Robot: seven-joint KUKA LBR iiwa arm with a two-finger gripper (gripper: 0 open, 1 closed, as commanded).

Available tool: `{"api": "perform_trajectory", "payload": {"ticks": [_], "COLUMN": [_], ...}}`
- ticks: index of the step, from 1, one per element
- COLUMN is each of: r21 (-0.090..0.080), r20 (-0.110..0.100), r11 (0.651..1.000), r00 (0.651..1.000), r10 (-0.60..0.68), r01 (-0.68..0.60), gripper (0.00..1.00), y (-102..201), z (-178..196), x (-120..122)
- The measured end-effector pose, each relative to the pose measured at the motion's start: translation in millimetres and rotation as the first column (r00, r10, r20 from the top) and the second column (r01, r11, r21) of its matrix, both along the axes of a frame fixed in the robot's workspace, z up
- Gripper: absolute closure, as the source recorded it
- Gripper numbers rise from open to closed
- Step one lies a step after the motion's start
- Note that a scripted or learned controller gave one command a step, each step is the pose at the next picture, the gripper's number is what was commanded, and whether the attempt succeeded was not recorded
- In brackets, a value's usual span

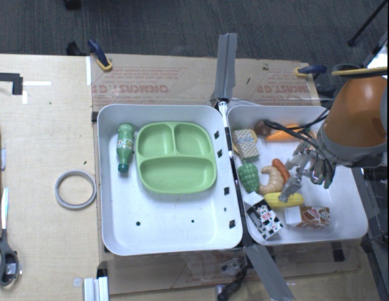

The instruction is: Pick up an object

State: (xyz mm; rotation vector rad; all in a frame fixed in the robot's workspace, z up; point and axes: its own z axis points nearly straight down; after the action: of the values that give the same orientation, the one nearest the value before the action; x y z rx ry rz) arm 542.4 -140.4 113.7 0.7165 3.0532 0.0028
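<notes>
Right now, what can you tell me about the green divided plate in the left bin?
The green divided plate looks like matte plastic, a rounded rectangle with three compartments: two small ones at the far side, one wide one nearer. It lies flat, right way up, in the far half of the left bin. A green bottle lies close beside its left edge.

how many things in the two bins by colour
Green: 3 — bottle, divided plate, bumpy green piece
Orange: 3 — carrot, sausage, croissant
Yellow: 2 — waffle, corn
Black and white: 1 — carton
Red and white: 1 — box
Brown: 1 — dark piece
Total: 11
</notes>
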Motion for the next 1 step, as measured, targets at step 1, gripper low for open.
{"api": "perform_trajectory", "payload": {"ticks": [1], "r21": [0.001], "r20": [0.010], "r11": [0.961], "r00": [0.961], "r10": [-0.275], "r01": [0.275], "gripper": [0.00], "y": [17.9], "z": [-9.9], "x": [-36.4]}}
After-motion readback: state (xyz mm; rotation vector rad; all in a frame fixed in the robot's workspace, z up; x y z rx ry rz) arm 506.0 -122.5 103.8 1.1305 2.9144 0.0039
